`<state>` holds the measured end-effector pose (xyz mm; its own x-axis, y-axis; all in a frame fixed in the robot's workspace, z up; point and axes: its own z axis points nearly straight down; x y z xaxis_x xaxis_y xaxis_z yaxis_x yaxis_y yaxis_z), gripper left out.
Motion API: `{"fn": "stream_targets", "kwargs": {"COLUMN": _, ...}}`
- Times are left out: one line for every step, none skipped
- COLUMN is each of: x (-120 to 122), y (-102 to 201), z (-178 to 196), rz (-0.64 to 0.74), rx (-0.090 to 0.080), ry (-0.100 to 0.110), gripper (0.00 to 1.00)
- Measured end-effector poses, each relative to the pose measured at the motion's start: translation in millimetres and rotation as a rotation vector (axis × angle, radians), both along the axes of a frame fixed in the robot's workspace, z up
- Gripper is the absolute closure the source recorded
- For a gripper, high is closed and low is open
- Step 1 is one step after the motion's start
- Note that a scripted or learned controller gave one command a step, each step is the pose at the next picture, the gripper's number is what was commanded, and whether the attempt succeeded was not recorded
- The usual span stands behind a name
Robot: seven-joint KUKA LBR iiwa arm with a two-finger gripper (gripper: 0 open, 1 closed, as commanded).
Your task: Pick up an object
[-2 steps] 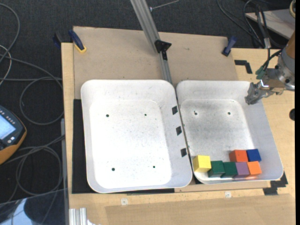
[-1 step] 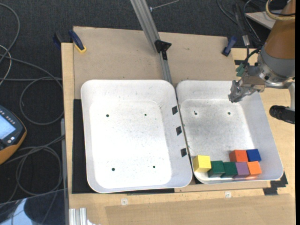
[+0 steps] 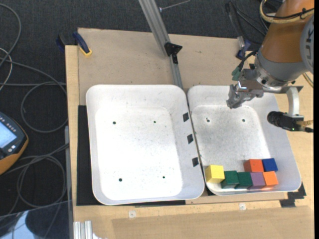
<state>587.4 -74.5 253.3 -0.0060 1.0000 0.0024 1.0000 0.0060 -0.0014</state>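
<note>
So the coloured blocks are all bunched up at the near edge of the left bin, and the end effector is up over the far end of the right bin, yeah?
Not quite. The camera view shows the coloured blocks bunched at the near edge of the right bin, not the left bin. The rest holds: the end effector is over the far end of the right bin.

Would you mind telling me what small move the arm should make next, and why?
Probably travel toward the near edge of the right bin: the pincer hangs over its far end, while the blocks, such as the yellow block, cluster along the near wall.
</note>
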Motion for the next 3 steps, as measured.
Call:
{"fn": "stream_targets", "kwargs": {"x": 13.4, "y": 56.5, "z": 6.0, "rz": 0.002, "rx": 0.0, "ry": -0.004, "gripper": 1.0}}
{"fn": "stream_targets", "kwargs": {"x": 30.5, "y": 114.1, "z": 6.7, "rz": 0.002, "rx": 0.0, "ry": -0.004, "gripper": 1.0}}
{"fn": "stream_targets", "kwargs": {"x": 49.1, "y": 166.1, "z": -19.7, "rz": 0.0, "rx": -0.001, "ry": -0.002, "gripper": 1.0}}
